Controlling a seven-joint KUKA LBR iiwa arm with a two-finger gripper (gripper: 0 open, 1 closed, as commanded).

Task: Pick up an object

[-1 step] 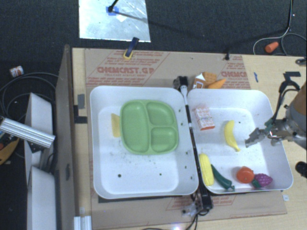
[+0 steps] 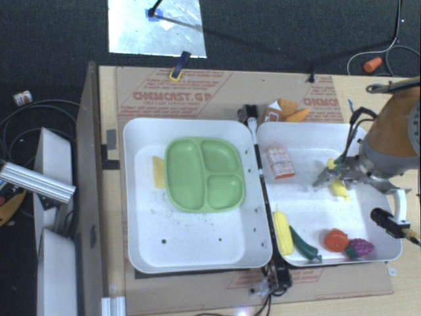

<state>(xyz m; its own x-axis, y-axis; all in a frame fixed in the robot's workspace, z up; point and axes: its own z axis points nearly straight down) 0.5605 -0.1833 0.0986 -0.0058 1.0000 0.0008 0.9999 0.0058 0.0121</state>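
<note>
Corn (image 2: 283,232), green pepper (image 2: 303,244), tomato (image 2: 335,240), grapes (image 2: 360,247) at right bin (image 2: 309,147) front; gripper (image 2: 334,175) over small yellow object (image 2: 339,189), fingers' state unclear; left bin (image 2: 141,196) holds green divided plate (image 2: 202,174).

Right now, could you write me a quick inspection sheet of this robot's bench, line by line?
Surface: bench with a left white bin and a right white bin side by side.
Job's things: in the right bin, a small box, corn cob, green vegetable, tomato, purple grapes and a yellow piece beside the gripper.
Clutter: green divided plate in the left bin, over a yellow item.
Grippers: gripper low in the right bin; fingers unclear.
Cables: black cables left of the bench; one cable top right.
Surroundings: dark floor, shiny sheet behind the bench.
</note>
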